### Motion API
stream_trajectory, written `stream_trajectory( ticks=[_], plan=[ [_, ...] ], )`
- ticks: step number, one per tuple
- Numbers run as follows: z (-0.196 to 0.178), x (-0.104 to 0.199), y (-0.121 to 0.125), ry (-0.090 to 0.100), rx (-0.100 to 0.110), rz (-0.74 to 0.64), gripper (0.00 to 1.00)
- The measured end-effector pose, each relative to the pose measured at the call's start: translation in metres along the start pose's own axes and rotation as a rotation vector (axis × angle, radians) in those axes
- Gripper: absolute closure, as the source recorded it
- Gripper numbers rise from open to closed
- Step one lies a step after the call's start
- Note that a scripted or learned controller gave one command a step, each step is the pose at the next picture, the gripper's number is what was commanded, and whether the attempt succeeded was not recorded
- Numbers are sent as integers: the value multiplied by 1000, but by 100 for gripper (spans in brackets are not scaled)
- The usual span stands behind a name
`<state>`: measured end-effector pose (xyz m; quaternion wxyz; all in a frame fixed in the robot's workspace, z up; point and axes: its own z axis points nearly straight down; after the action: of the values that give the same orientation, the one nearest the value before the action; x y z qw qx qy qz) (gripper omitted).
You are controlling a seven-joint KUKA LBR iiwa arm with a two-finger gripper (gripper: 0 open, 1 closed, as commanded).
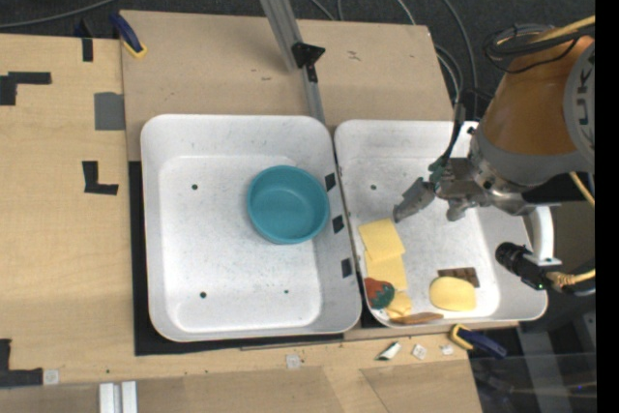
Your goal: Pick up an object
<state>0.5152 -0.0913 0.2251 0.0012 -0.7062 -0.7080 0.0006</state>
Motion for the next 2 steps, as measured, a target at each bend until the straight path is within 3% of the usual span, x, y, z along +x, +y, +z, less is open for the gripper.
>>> stream_trajectory(
  ticks=[1, 2],
  plan=[
    [0, 0, 0, 0, 0, 0, 0],
    [56, -8, -7, 0, 5, 3, 0]
  ],
)
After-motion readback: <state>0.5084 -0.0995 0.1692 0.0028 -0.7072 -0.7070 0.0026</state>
